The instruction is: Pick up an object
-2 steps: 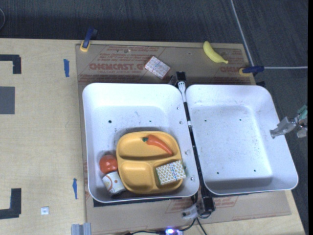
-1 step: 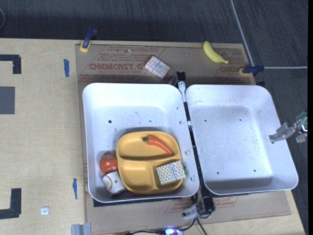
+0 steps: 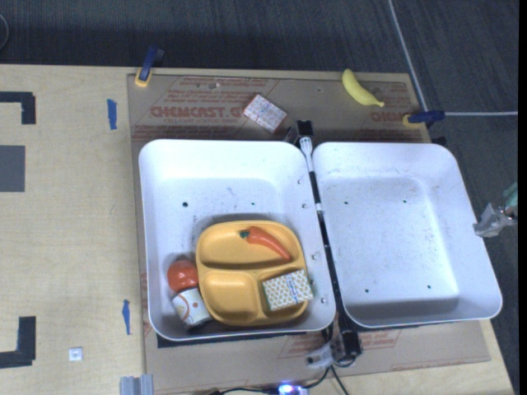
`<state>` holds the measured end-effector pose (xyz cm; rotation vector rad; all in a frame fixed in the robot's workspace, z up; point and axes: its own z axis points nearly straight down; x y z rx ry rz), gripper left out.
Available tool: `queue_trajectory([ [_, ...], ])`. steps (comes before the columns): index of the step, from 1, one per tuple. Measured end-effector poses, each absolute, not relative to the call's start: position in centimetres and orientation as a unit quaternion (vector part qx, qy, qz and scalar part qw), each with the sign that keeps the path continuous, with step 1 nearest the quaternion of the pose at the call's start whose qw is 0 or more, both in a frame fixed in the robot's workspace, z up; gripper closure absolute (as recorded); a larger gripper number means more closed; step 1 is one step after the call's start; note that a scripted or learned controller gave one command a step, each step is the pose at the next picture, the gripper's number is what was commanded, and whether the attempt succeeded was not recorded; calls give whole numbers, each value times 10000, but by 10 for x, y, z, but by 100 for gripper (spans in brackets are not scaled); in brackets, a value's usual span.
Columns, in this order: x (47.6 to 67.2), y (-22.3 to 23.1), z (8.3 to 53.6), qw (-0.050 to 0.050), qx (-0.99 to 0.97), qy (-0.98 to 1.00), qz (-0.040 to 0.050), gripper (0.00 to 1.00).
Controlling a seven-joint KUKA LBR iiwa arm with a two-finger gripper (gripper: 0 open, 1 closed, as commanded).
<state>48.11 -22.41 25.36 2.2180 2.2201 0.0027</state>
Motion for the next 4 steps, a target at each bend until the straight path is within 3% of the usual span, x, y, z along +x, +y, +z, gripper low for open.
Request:
queue_trajectory([
  [1, 482, -224, 264, 37, 7068, 7074, 15, 100],
  [3, 480, -20, 229, -8, 7064, 7078, 4, 100],
  [4, 479, -59, 202, -9, 7074, 7068, -3, 100],
])
